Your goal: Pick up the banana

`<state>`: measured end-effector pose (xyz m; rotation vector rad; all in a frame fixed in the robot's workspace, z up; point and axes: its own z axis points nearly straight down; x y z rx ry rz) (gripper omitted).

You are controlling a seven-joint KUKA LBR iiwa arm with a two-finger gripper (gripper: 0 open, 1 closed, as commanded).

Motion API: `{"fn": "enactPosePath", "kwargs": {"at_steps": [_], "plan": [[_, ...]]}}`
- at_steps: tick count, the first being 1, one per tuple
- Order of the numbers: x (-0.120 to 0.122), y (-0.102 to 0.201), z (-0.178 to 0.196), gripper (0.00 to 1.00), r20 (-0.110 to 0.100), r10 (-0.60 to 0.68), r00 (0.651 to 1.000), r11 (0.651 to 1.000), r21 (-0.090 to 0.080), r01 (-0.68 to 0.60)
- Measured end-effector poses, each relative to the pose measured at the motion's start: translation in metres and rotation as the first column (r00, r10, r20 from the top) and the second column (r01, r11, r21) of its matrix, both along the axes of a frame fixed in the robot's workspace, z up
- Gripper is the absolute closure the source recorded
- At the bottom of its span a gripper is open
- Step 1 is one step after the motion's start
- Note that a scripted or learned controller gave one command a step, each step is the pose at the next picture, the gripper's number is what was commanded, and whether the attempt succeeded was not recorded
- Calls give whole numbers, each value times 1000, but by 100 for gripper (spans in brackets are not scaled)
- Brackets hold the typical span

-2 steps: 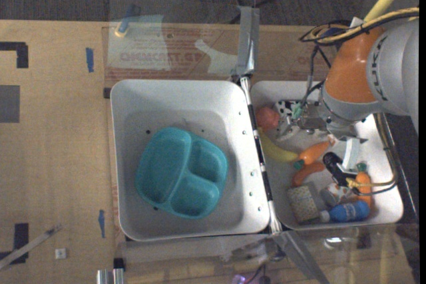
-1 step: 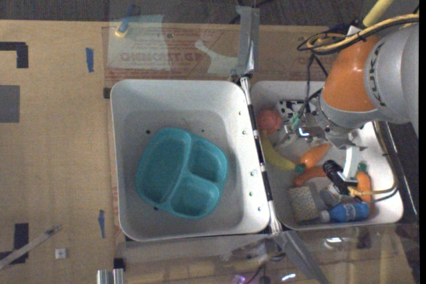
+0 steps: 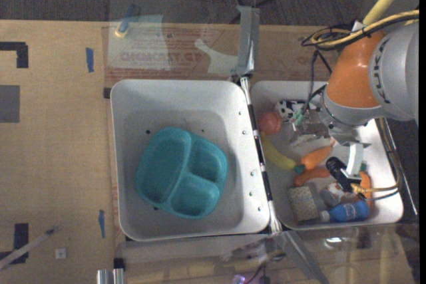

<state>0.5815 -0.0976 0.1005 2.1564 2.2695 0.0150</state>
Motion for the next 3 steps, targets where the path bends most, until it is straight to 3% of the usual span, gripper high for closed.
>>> {"fn": "enactPosePath", "kwargs": {"at_steps": [1,2,3], "plan": [[0,0,0,0,0,-1,1000,1000,0,1],[-19,4,-11,0,-3,14,1000,1000,-2,-14],[-94,-9,0,0,-16,-44,999,999,1,44]]}}
